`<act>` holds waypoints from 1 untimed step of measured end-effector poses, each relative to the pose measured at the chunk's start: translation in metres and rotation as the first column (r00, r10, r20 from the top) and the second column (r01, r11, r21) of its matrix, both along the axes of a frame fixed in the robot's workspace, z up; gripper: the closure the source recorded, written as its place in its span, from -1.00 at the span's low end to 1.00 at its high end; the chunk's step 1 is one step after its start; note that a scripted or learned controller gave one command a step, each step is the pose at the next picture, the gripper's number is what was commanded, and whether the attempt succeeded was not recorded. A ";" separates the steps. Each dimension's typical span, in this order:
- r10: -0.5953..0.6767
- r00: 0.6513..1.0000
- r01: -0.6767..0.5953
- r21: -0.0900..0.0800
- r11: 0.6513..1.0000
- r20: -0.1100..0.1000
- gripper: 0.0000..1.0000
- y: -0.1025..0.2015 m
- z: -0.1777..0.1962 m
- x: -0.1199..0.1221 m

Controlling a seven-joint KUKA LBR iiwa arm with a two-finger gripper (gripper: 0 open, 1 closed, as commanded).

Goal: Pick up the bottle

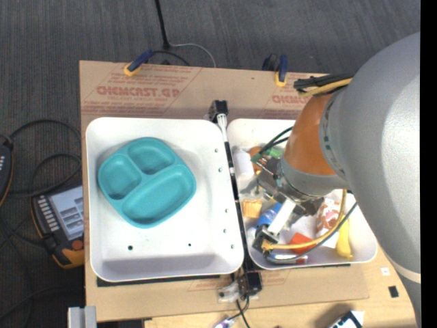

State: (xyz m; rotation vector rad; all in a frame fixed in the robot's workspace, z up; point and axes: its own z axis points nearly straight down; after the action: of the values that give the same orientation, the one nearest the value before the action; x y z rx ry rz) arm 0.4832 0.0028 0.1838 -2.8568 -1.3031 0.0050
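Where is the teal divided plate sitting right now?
The teal divided plate lies in the left white bin, toward its upper-left part, well apart from the cluttered right bin where the gripper is working.

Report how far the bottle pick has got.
Done: the arm has reached into the right bin, with the gripper low among the clutter. In hand: nothing that can be confirmed; the view does not show a bottle between its fingers. A white bottle-like item lies by the bin's left wall, apart from the gripper. Left: grasp and lift. The teal tray sits in the left bin.
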 end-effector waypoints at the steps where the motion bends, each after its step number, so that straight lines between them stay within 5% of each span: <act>1: -0.244 0.970 0.244 -0.001 0.970 0.000 -1.00 0.016 0.000 0.000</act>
State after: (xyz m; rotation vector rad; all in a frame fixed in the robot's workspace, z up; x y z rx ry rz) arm 0.4829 0.0184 0.1836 -2.9958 -0.9427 0.0061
